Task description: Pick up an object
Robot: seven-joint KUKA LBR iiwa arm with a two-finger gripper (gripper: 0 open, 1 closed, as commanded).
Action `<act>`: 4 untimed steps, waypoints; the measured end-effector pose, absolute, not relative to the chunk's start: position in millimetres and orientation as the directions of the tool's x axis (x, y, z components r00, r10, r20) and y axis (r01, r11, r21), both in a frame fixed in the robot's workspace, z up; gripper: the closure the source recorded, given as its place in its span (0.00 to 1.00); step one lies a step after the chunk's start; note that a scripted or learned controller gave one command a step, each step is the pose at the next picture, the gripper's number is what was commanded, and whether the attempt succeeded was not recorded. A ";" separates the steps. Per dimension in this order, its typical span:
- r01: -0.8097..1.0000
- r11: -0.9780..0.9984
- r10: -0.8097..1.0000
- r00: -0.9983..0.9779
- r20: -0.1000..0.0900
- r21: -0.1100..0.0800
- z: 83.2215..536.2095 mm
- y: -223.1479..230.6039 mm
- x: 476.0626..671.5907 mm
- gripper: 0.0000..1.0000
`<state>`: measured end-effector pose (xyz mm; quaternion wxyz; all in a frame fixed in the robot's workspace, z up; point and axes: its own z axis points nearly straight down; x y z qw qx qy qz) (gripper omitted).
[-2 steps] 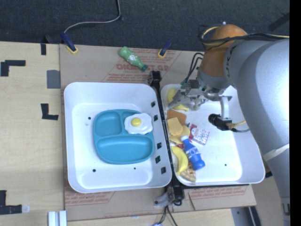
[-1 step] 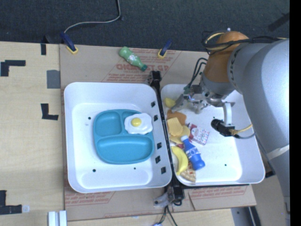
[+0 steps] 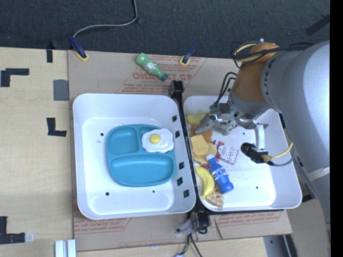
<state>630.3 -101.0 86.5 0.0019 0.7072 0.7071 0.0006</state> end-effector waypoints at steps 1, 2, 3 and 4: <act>1.000 0.000 1.000 0.000 0.000 0.006 97.3 -100.5 631.1 1.00; 1.000 0.000 1.000 0.000 0.000 0.006 97.3 -100.6 631.1 0.00; 1.000 0.000 1.000 0.000 0.000 0.001 86.0 -99.3 634.7 0.00; 1.000 0.000 1.000 0.000 0.001 0.005 97.4 -99.2 635.9 1.00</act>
